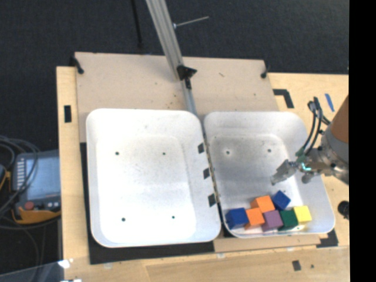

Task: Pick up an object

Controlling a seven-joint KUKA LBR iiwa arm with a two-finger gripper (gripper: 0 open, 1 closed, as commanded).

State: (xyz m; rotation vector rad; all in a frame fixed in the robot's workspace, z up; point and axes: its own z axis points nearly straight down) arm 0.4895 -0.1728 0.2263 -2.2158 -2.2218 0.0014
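A: Where are the small coloured cubes [270, 212]?
B: Clustered at the near edge of the right shallow white bin [247, 128] on the wooden surface [141, 81].
A: And the gripper [292, 172]?
B: Above them, fingers spread apart, gripping nothing.

- Blocks all sit clustered at the near edge of the right bin [235, 135], touching or almost touching.
- Blue cube [237, 217]: leftmost of the group, flat on the bin floor.
- Two orange cubes: one [255, 216] just right of the blue, the other [264, 203] behind it.
- Purple cube [272, 219]: centre of the front row.
- Green cube [288, 218]: right of the purple.
- Yellow cube [302, 214]: right end of the row.
- Second blue cube [281, 200]: behind the row, turned at an angle.
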